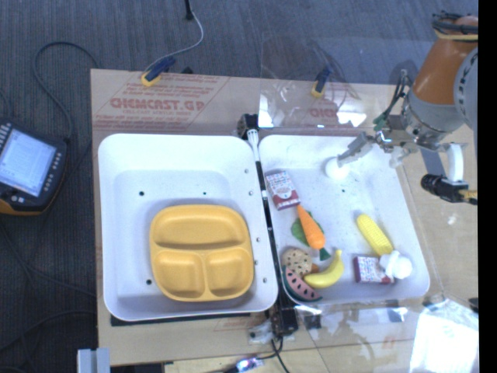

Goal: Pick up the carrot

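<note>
Approach step: the carrot (311,228) was left untouched beside the right bin's (411,231) left wall, the gripper (342,164), its opening indiscernible, being stationed near the far edge, a descent being required.

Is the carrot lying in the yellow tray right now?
No, the carrot lies in the right bin beside the milk carton, while the yellow tray sits in the left bin.

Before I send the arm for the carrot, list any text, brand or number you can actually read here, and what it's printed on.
"CIGNCAST.GP", or close to it; red letters, blurred, on the cardboard sheet behind the left bin.
Handheld screen, far left: lit, text too small to read.
Red carton above the carrot: label unreadable.
Red packet near the front of the right bin: print unreadable.
</note>
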Motion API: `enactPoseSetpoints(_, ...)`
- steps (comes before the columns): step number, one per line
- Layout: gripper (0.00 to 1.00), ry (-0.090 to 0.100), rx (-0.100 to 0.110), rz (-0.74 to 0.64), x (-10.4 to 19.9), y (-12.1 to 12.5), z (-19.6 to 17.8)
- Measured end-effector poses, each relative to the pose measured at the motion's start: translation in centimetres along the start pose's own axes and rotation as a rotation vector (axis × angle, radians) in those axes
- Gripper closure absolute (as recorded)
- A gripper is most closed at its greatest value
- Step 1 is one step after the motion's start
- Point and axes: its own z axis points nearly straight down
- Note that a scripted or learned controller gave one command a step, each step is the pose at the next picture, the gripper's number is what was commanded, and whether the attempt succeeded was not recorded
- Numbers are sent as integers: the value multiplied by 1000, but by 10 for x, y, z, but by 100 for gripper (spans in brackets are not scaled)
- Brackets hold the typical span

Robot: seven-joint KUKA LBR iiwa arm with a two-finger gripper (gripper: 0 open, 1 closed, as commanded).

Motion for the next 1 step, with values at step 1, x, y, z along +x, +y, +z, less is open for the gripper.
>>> enactPoseSetpoints(1, 0, -4, -6, -99, 61, -16, 88)
